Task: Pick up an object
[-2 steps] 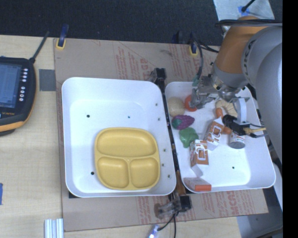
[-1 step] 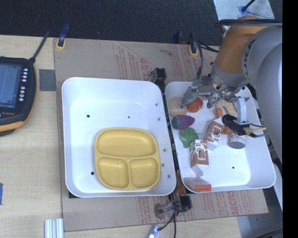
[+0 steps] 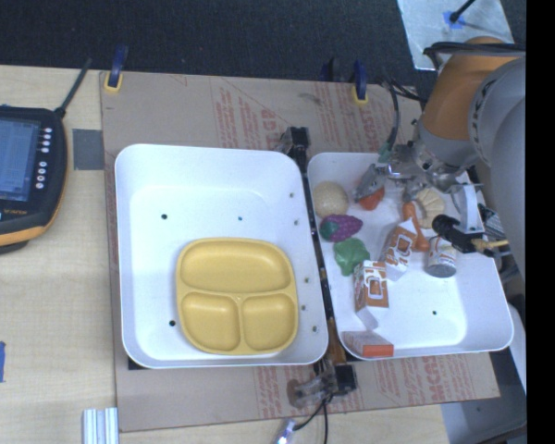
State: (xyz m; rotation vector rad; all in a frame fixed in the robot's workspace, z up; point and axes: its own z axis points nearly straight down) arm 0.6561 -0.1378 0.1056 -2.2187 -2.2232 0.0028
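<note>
My gripper (image 3: 395,176) hangs low over the far part of the right bin (image 3: 462,326), reaching in from the upper right. A small red item (image 3: 370,196) lies just below and to its left, close to it or touching; I cannot tell which. An orange piece (image 3: 411,215) and a pale beige item (image 3: 431,207) lie just in front of the gripper. Further left are a beige round object (image 3: 330,195), a purple object (image 3: 340,226) and a green one (image 3: 351,252).
Two orange-and-white packets (image 3: 400,245) (image 3: 372,286), a silver can (image 3: 441,265) and a small orange-red piece (image 3: 377,348) also lie in the right bin. The left bin (image 3: 166,192) holds a yellow divided plate (image 3: 238,296). A tablet (image 3: 14,169) sits at the far left.
</note>
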